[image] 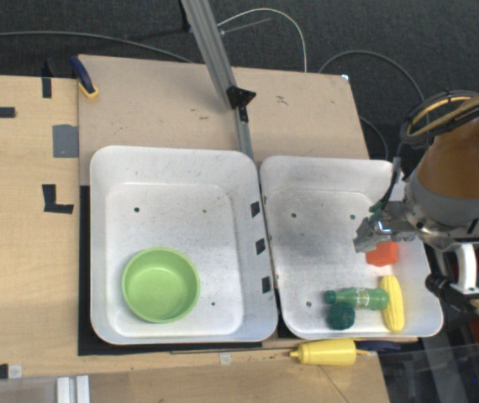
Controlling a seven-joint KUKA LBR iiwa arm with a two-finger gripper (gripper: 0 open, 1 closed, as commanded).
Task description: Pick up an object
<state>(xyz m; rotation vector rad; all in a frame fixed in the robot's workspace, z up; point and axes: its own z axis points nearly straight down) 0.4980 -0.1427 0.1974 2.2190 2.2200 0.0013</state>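
On a pale wooden bench (21, 166), two shallow white bins sit side by side, and the right bin (323, 191) serves as the landmark for everything else. Touching its left wall is the left bin (172, 175), which holds a lime-green bowl (160, 284) in the corner nearest the viewer and farthest from the right bin. Over the right bin's right-hand edge, the grey arm with its orange band (454, 162) reaches inward, and its gripper (372, 235) hangs low above the right side of the bin floor. Whether the gripper is clenched or released cannot be told from this angle, and nothing is visibly held. Just beside the gripper, toward the bin's right wall, lies a small orange-red object (382, 254), partly hidden by the gripper body. Nearer the viewer, along the right bin's front wall, rests a green bottle-shaped object (355, 298) lying on its side, with a dark teal lump (339, 316) touching its lower edge. A yellow object (393, 301) shaped like a banana or corn cob lies against the green one's right end, close to the bin's front right corner. Outside the right bin, just beyond its front wall, a yellow bottle-like item (328, 353) lies on the bench. Behind the seam where the two bins meet, a slanted grey metal pole (210, 36) rises away from the right bin, and thin cables (265, 15) loop across the dark floor beyond.
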